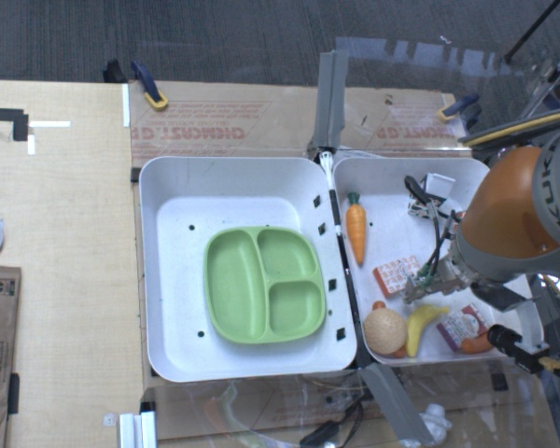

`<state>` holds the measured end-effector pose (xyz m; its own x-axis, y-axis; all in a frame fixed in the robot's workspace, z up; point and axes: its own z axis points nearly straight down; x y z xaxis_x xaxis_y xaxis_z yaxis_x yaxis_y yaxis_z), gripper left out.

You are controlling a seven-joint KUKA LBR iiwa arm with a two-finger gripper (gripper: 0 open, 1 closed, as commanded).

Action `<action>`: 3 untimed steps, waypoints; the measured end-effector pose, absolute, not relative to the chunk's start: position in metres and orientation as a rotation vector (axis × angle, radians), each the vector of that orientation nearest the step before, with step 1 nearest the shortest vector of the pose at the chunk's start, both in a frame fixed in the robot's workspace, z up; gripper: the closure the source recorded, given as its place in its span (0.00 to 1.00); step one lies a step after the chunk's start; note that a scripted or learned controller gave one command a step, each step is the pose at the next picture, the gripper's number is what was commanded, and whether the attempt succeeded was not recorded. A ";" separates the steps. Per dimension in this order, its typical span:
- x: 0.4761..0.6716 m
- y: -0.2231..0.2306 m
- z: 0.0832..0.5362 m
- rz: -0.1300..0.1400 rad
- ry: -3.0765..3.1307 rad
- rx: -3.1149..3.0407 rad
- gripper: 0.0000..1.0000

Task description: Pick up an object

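Looking down, you see the pincer low in the right bin, above the banana, beside a red packet. You cannot tell whether it grips anything. Carrot lies near the divider.

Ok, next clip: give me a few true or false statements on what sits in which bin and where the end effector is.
1. The green divided plate lies in the left bin. True.
2. The carrot lies on the green plate. False: it lies in the right bin, near the divider.
3. The banana sits beside a round tan object. True.
4. The end effector hangs over the left bin. False: it is over the right bin, by the small red-and-white packet.
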<state>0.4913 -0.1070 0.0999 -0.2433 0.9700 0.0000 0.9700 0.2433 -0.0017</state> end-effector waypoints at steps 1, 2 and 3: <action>0.608 -0.107 0.094 0.000 -2.568 -1.815 1.00; 0.631 -0.103 0.093 0.003 -2.674 -1.658 1.00; 0.659 -0.151 0.215 0.001 -2.545 -1.847 1.00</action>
